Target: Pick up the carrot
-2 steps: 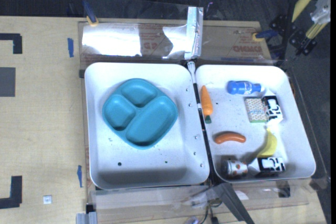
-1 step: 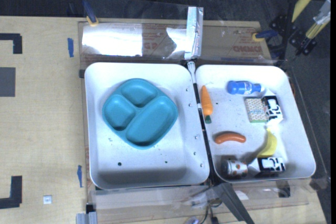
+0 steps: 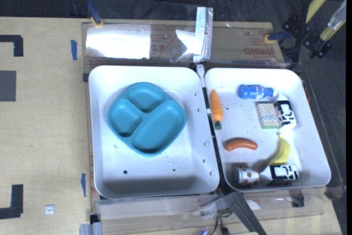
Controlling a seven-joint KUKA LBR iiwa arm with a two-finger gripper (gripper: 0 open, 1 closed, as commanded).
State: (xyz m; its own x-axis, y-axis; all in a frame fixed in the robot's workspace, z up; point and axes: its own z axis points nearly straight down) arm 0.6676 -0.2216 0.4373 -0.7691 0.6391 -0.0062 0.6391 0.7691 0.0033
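The carrot (image 3: 216, 107) is orange with a small green stem end and lies lengthwise against the left wall of the right bin (image 3: 311, 118), near the divider between the two bins. Nothing touches or covers it.
In the right bin lie a blue bottle (image 3: 254, 92), a patterned packet (image 3: 268, 115), a black-and-white item (image 3: 285, 113), an orange sausage (image 3: 240, 145), a banana (image 3: 281, 152), a small can (image 3: 248, 175) and another black-and-white item (image 3: 284, 172). The left bin (image 3: 104, 168) holds a blue divided plate (image 3: 146, 117).
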